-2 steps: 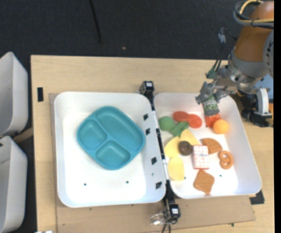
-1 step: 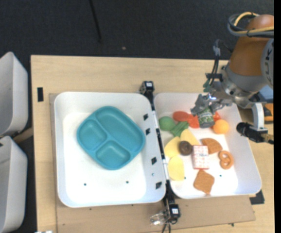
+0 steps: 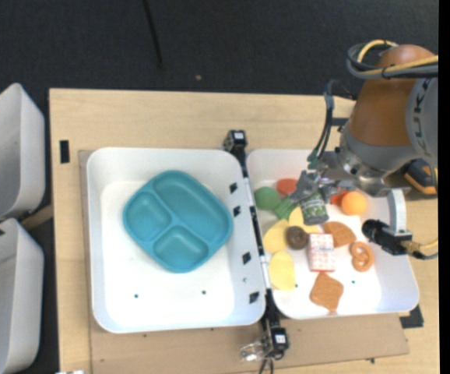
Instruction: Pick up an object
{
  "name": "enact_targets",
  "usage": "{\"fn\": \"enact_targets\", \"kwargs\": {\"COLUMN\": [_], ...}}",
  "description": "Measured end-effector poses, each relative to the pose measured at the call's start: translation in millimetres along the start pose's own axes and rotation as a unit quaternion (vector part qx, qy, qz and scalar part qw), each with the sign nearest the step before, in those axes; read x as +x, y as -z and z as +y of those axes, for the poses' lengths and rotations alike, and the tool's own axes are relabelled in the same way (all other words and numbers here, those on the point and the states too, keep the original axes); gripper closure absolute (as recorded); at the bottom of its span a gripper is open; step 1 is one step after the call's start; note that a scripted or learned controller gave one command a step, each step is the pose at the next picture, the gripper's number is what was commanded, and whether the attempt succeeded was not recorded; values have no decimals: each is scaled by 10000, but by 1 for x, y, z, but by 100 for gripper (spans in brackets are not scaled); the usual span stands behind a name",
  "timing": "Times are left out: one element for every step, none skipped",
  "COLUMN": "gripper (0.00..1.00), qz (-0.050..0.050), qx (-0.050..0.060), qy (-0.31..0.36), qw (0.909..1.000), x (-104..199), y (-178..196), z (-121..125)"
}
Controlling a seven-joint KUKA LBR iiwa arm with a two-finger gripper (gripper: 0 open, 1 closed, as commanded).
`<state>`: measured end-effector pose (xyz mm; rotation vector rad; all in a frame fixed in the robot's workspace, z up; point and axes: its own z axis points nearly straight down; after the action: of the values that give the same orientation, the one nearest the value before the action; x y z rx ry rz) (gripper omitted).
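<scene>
Gripper (image 3: pixel 312 187) low over the right bin (image 3: pixel 396 291).
We see a small dark packet (image 3: pixel 314 208) just under its tip, but we cannot tell if the jaws are gripping it.

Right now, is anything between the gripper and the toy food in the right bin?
Nothing visible blocks it. The gripper is low over the right bin, right at the pile's upper-left, by the green piece and the orange ball.
</scene>
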<state>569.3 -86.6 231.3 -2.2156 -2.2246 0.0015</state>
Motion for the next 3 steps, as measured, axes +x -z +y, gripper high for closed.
{"fn": "enact_targets", "kwargs": {"gripper": [100, 100, 100], "qz": [-2, 2, -6], "qx": [6, -12, -1], "qy": [-5, -1, -26], "qw": [10000, 10000, 10000], "x": [28, 44, 50], "y": [-5, 19, 0], "z": [-45, -73, -76]}}
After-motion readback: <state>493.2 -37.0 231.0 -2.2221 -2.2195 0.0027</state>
